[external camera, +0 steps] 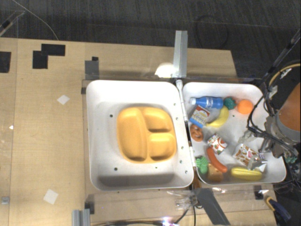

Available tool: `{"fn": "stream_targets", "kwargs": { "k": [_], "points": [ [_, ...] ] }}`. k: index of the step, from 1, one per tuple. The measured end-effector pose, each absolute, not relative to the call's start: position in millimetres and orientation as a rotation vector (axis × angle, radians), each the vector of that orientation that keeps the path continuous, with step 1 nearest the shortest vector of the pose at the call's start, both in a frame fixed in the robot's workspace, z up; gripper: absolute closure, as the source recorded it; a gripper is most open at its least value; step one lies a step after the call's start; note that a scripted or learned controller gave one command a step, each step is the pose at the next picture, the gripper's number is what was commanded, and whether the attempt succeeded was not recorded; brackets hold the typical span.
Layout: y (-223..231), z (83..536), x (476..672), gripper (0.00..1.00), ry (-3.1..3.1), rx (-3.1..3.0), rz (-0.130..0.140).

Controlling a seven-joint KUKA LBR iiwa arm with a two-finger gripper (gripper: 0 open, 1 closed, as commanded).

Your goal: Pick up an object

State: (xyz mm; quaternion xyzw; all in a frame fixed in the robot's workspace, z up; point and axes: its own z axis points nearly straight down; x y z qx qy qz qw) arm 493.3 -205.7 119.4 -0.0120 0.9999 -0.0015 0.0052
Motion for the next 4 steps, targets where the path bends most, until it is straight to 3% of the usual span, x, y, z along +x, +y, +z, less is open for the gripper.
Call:
{"fn": "stream_targets", "kwargs": {
  "k": [1,2,3,4],
  "points": [
    [-204.5,206.6,554.4,0.00,3.095,-0.457,-0.007],
    [-203.6,109.0,549.6,0.00,2.999,-0.896,-0.010],
    [-204.1,88.4,633.0,0.00,2.961,-1.016,-0.006],
    [-205.9,88.7,588.8,0.00,3.104,-0.400,-0.005]
  ]
}}
